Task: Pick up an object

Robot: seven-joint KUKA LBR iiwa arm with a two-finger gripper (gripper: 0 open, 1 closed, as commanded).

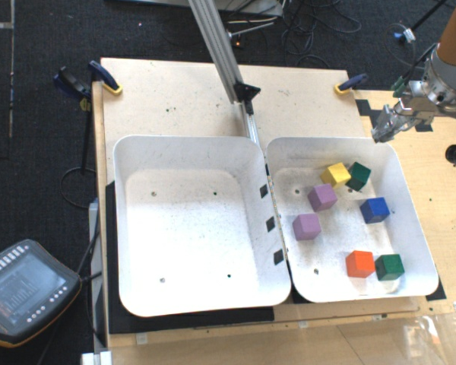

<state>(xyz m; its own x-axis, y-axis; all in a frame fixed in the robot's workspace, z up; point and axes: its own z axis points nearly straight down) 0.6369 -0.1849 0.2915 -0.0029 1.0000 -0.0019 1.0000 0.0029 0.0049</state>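
Hand (385,130) at upper right of frame, just above right bin's (410,204) far corner. Bin holds seven cubes: yellow (337,174), two green, two purple, blue (375,210), orange (359,264).

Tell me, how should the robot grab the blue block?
Probably straight down from above, with the fingers closing on two opposite flat sides. The blue block sits apart from the other blocks in the right bin, so there is room around it. The gripper hangs above the bin's far corner.
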